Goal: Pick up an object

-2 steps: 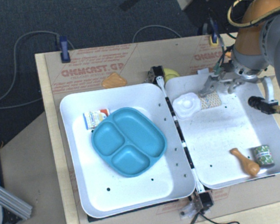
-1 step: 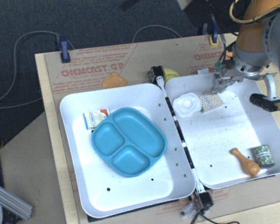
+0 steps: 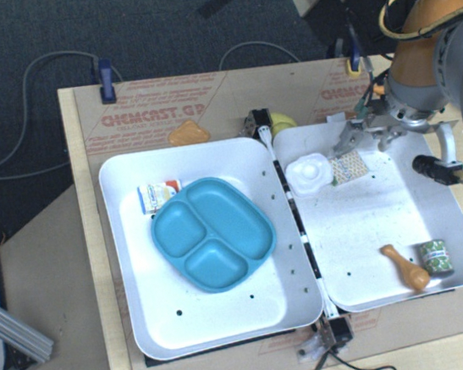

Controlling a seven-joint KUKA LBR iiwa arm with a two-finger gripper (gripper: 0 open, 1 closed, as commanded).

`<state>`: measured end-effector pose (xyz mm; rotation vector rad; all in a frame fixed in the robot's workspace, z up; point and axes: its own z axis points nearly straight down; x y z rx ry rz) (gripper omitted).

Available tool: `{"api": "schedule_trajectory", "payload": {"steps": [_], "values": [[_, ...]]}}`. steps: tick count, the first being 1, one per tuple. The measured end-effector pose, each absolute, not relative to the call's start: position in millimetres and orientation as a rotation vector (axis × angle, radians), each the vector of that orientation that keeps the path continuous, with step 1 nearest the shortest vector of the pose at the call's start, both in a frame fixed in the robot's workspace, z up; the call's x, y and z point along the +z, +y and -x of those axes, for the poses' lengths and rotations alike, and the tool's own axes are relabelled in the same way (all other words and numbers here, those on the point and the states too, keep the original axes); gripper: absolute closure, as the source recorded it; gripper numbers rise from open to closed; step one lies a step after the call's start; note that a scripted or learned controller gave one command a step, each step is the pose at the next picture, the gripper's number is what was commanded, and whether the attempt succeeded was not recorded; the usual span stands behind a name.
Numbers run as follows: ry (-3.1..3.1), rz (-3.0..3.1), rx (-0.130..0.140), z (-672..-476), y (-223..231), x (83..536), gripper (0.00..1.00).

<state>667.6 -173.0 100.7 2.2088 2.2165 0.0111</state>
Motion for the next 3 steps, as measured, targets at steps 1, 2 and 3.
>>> {"api": "schedule_trajectory", "payload": {"steps": [1, 2, 3], "values": [[2.214, -2.218, 0.002, -651.4, -198.3, 143.5, 0.0], [2.224, -2.224, -0.002, -639.1, -185.3, 120.9, 0.0], [2.215, -2.229, -0.005, -571.7, -227.8, 151.3, 0.0]]}}
